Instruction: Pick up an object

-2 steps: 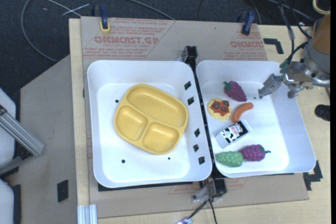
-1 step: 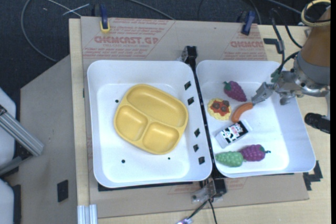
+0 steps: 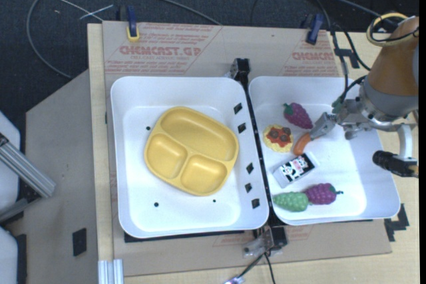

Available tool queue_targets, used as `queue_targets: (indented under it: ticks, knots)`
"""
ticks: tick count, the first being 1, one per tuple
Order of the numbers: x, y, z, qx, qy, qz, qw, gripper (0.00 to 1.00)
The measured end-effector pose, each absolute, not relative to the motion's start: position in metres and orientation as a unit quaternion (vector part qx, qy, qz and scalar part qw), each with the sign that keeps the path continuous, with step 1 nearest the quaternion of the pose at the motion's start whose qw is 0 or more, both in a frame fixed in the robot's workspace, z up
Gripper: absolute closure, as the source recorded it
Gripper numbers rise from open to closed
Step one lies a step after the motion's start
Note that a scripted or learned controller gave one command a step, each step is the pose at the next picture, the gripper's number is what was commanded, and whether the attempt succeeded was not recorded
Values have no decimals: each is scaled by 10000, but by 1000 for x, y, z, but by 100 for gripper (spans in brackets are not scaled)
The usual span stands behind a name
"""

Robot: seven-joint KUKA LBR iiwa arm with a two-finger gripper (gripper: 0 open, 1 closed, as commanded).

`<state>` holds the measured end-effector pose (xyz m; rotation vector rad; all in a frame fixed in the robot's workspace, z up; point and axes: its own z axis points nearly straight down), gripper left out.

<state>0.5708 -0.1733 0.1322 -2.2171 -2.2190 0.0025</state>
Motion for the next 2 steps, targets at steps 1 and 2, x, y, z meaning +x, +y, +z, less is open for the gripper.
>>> queue_targets:
  ticks: [1,2]
  knots:
    - [572,-174,146,-7069,-7073,-8,2,100]
    - [579,-178,192,-7068,-7074,-14,-24,100]
